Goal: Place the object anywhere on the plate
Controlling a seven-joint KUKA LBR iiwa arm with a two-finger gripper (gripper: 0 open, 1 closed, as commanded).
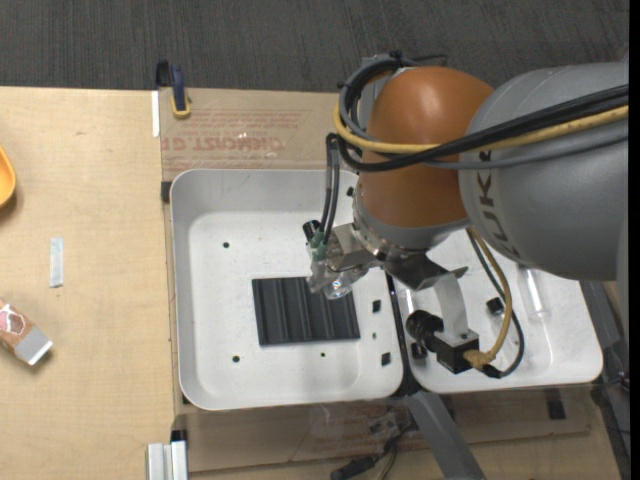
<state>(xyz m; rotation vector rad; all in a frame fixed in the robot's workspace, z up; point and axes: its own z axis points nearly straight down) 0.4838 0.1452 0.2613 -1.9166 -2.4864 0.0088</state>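
A black ribbed rectangular plate [300, 311] lies flat on the floor of the left white bin [200, 268], slightly right of its middle. My gripper [330, 280] hangs over the plate's far right corner, under the orange wrist band [420, 148]. A small shiny, glassy bit shows at the gripper's tip, and I cannot make out whether it is a held object or part of the tool. The arm's bulk hides the divide between the bins and most of the right bin [560, 348].
In the right bin lie a small black piece [493, 306] and a clear slender item [536, 293]. On the wooden bench to the left are an orange object [5, 180], a grey strip [56, 263] and a wrapped packet [22, 334]. Cardboard [240, 133] lies behind the left bin.
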